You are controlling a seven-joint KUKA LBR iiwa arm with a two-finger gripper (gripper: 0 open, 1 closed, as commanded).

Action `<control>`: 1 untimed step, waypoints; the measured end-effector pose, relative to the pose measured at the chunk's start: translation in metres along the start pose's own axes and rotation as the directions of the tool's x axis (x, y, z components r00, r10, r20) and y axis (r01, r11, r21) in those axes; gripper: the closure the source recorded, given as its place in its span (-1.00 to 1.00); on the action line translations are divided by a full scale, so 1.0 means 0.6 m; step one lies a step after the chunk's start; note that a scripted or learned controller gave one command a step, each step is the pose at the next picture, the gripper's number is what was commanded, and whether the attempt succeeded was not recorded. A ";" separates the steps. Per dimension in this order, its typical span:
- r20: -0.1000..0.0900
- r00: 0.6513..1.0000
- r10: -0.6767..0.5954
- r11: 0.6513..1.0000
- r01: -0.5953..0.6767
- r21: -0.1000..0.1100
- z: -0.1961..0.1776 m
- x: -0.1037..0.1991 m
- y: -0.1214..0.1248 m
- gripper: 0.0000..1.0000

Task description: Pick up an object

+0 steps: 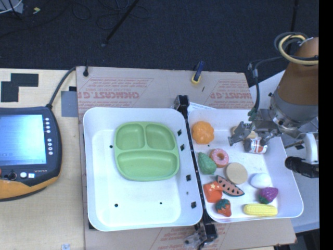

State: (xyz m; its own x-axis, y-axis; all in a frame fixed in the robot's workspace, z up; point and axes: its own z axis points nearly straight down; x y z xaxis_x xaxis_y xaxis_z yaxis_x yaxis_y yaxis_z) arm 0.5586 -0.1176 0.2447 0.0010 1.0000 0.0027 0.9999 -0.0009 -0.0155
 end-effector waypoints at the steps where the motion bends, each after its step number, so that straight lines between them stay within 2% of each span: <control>1: 0.002 1.000 -0.002 1.000 0.002 -0.012 -0.011 0.000 0.003 -1.00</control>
State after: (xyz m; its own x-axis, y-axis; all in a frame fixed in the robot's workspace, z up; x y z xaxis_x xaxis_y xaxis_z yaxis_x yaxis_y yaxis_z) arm 0.5608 -0.1178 0.2510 -0.0008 1.0000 0.0012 1.0000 0.0008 -0.0039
